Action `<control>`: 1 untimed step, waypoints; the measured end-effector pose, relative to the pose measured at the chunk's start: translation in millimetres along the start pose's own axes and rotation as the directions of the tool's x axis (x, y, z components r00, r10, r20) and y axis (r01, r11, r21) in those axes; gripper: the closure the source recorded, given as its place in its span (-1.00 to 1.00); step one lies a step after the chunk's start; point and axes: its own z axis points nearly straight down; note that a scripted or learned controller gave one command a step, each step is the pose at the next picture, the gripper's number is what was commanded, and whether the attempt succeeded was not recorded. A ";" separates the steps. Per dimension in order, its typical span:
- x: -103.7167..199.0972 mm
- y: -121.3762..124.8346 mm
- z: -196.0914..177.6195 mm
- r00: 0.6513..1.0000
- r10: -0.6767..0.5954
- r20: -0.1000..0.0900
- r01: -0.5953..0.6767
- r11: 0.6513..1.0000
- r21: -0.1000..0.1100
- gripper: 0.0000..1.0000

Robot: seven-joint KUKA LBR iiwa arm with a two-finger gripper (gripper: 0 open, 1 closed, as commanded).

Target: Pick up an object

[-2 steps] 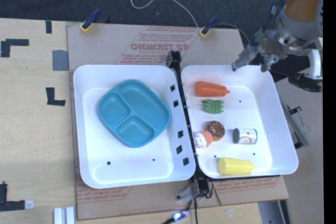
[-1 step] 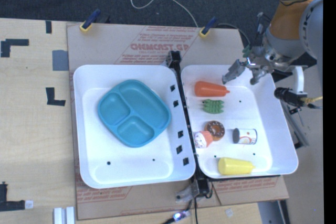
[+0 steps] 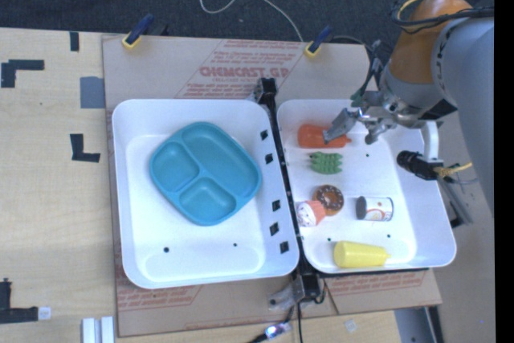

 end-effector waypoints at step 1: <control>1.0 -0.4 53.8 1.000 0.000 0.002 0.000 1.000 -0.004 -1.00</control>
